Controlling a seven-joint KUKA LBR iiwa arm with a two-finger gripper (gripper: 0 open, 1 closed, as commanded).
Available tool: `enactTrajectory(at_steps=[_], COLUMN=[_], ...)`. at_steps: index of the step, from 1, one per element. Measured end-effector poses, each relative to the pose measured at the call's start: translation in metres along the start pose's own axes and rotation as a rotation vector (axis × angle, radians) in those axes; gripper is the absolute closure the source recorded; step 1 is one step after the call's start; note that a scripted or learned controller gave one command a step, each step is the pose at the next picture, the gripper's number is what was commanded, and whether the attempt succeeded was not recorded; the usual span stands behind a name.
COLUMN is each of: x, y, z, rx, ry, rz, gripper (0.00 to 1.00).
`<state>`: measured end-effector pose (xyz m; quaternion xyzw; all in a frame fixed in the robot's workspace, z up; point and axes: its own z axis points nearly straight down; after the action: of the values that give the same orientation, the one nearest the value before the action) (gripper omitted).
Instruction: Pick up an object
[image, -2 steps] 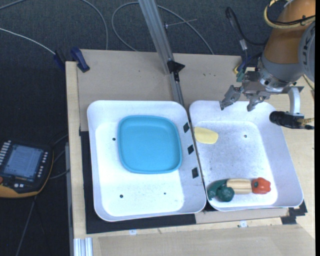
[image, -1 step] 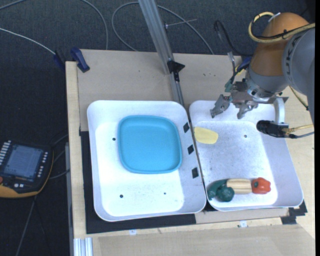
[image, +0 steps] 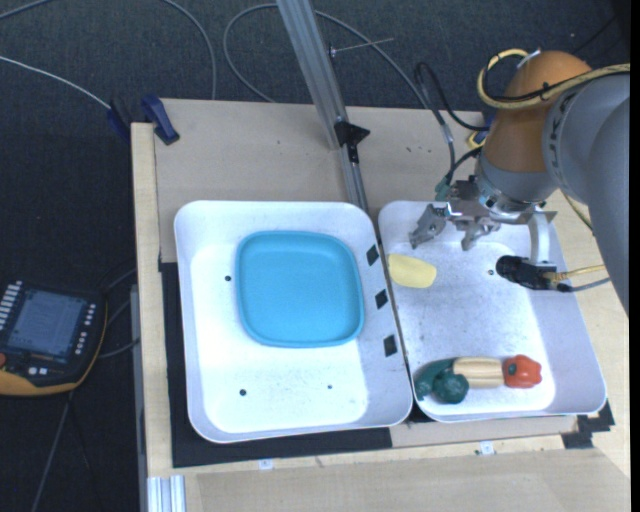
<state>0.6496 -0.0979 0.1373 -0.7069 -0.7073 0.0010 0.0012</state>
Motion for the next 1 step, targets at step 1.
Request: enactTrajectory(at_steps=[1], x=[0.0004], y=[-0.0007], z=[0.0437], rx=[0.0], ry=[0.0], rz=[0.0], gripper=[0.0])
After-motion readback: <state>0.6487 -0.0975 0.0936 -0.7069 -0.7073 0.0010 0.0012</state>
